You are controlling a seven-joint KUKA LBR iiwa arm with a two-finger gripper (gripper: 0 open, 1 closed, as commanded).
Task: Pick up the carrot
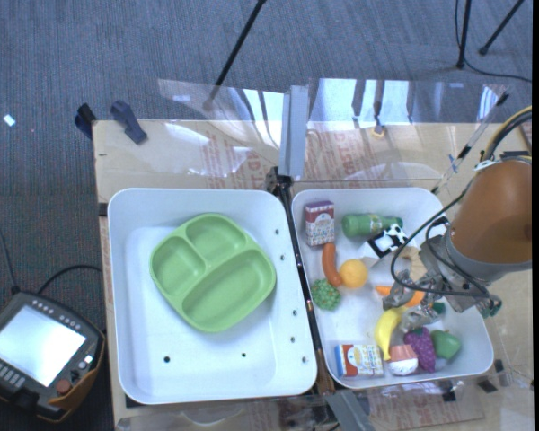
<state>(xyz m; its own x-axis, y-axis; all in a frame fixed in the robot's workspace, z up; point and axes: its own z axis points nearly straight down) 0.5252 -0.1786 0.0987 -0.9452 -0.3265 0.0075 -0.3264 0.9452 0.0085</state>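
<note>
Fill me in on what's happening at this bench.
The arm is reaching into the right bin, which is full of toy food. Its gripper is low over the carrot, an orange piece near the banana; whether it has a grip cannot be told from this angle. The left bin holds a green divided plate.

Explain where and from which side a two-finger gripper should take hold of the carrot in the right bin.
Grip the carrot across its narrow width, near mid-length, coming from above: it lies flat beside the banana, largely under the gripper, so its exact middle is a guess.
</note>
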